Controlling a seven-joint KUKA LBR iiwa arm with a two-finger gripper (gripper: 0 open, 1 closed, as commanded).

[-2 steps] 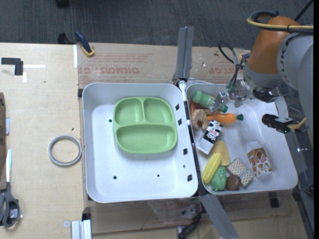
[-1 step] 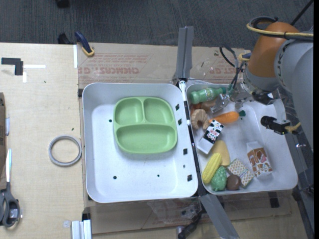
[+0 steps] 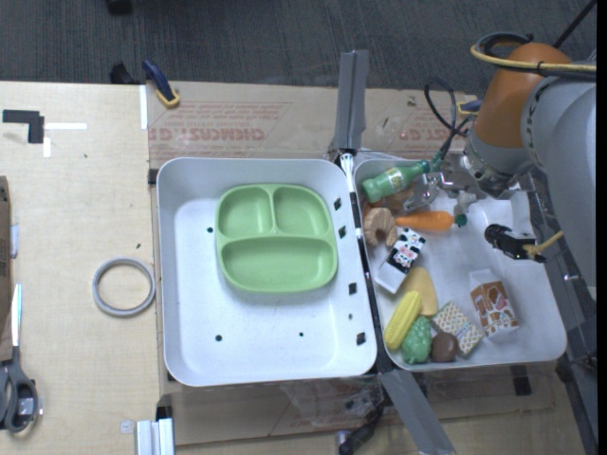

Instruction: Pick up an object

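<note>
Claw low in the right bin, nothing lifted yet

Claw (image 3: 424, 190) sits in the upper part of the right bin (image 3: 541, 344), at the end of the grey arm (image 3: 569, 150) that enters from the right of the frame. Whether it is wide or narrow cannot be told from this slanted view, and no item is visibly caught in it. Just left of it lies a green bottle (image 3: 391, 179) on its side, and just below it an orange carrot (image 3: 427, 222); either could be the target. Further out, down the bin's left side, are a brown mushroom-like piece (image 3: 378, 224), a small black-and-white carton (image 3: 408, 249), a corn cob (image 3: 403, 318), a green vegetable (image 3: 415, 343) and two printed packets (image 3: 492, 308). In the left bin (image 3: 180, 349), at the frame's centre, rests a green divided plate (image 3: 276, 238). Judged from this, the reach is made, but grasp and lift both remain to be done.
</note>
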